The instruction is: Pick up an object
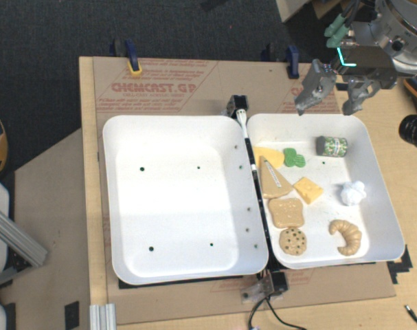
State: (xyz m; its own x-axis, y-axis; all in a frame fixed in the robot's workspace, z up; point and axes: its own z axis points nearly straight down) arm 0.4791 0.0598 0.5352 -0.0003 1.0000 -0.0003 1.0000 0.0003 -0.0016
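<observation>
The right bin (pixel 380 205) holds several small items: a green-labelled can (pixel 332 146) lying on its side, a green lump (pixel 293 159), a yellow wedge (pixel 271 158), a cheese cube (pixel 308 189), a slice of toast (pixel 286 212), a cookie (pixel 292 240), a croissant (pixel 347 236) and a white crumpled piece (pixel 353 192). My gripper (pixel 333 97) hangs above the bin's far edge, up and left of the can. Its two fingers are spread apart with nothing between them.
The left bin (pixel 126 184) lies beside the right one, with a black hinge strip (pixel 249 177) between them. Both rest on a cardboard sheet (pixel 160 81) held by blue clamps (pixel 131 52). A dark round object (pixel 413 128) stands at the right edge.
</observation>
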